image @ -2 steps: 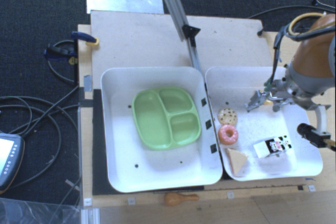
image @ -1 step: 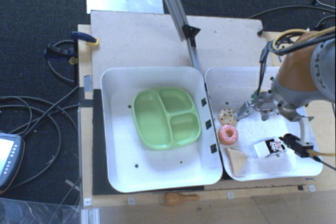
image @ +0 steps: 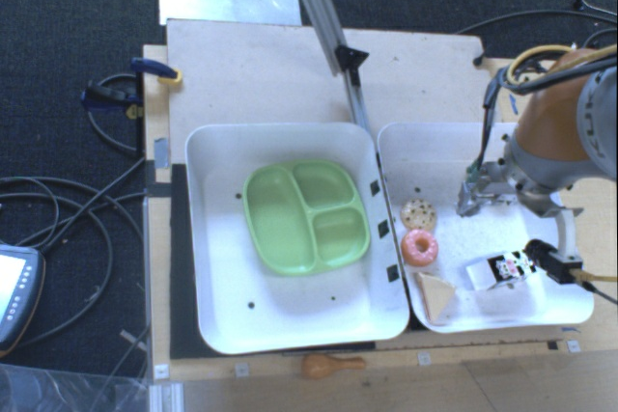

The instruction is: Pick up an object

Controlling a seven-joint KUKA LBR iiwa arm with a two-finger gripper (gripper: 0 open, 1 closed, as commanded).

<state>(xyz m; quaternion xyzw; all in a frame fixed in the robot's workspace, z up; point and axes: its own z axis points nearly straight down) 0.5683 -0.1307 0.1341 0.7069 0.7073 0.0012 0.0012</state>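
Arm [image: 565,116] reaches in from the right over the right bin [image: 439,145]; jaws [image: 470,200] hang above the bin's bare upper-left floor, can't tell if they're open or closed, nothing seen in them. In the right bin: cookie [image: 418,213] near the left wall, pink donut [image: 419,248] just below it, sandwich wedge [image: 436,294] at the bottom left, small carton [image: 497,270] to the right. Left bin [image: 217,207] has a green divided plate [image: 307,215]. Wooden spoon [image: 332,365] lies on the counter [image: 251,72] in front of the bins
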